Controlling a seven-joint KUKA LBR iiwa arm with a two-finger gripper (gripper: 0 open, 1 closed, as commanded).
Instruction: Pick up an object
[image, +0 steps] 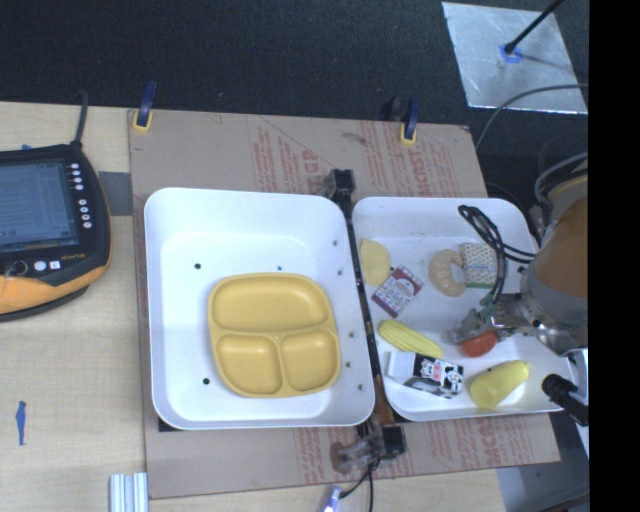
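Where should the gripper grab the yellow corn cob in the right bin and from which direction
Grip the corn cob across its middle, coming straight down from above. It lies flat and slanted on the right bin floor, long and narrow, so fingers closing across its short width fit best. The small packet and the black-and-white box sit close by.

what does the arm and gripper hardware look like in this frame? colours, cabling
The arm comes in from the right as a bulky rounded body, grey with an orange-brown band. A black cable loops from it over the right bin. The gripper is a small, dull grey metal assembly at the arm's end. No markings are readable on either.
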